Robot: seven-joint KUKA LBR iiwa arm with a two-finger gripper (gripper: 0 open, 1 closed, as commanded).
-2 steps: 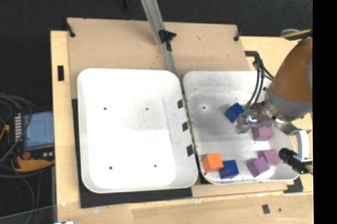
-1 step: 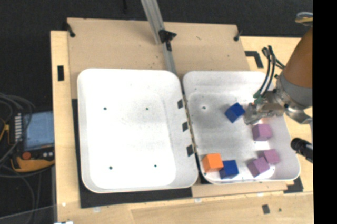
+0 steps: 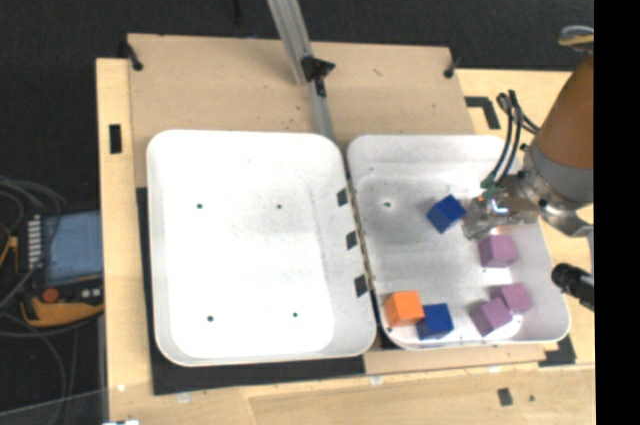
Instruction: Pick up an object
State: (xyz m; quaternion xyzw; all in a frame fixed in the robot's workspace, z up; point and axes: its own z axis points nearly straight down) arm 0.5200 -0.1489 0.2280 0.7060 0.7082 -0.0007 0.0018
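Blue cube beside the hand, fingers blurred, arm edge-cropped.

the arm is cut off at the right, so just its orange band and grey wrist show. the pincer is a small blurred metal shape above the right bin; how it stands is too fine to tell. it covers part of a purple block. a grey box left of the bench is blurred.
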